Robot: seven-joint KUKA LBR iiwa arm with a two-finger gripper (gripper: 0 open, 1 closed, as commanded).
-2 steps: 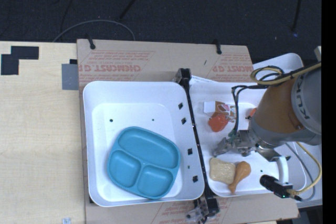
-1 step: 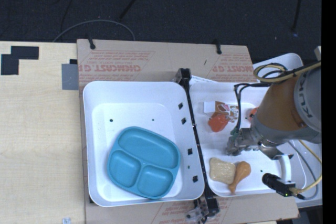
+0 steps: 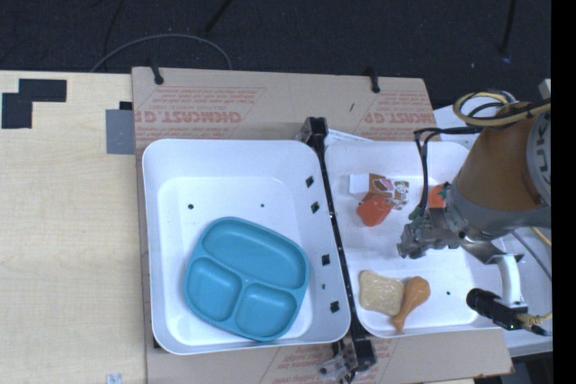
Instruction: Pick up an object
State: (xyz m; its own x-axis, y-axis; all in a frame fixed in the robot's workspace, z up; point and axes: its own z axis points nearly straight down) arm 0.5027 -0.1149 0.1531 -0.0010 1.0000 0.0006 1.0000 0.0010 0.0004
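The right bin (image 3: pixel 432 310) holds a red tomato-like toy (image 3: pixel 373 211), a small white and red packet (image 3: pixel 389 189), a tan bread slice (image 3: pixel 382 290) and a brown chicken drumstick (image 3: pixel 411 297). A small orange piece (image 3: pixel 438 194) shows by the arm. My gripper (image 3: pixel 416 240) hangs low over the bin's middle, right of the red toy and above the drumstick. Its dark fingers point down and left, and I cannot make out their gap. Nothing shows between them.
The left bin (image 3: pixel 171 184) holds a blue divided plate (image 3: pixel 245 277). A black divider (image 3: pixel 326 220) runs between the bins. Cardboard (image 3: pixel 270 103) lies under both bins. Cables (image 3: pixel 481 108) loop at the right, above the arm's orange band (image 3: pixel 499 166).
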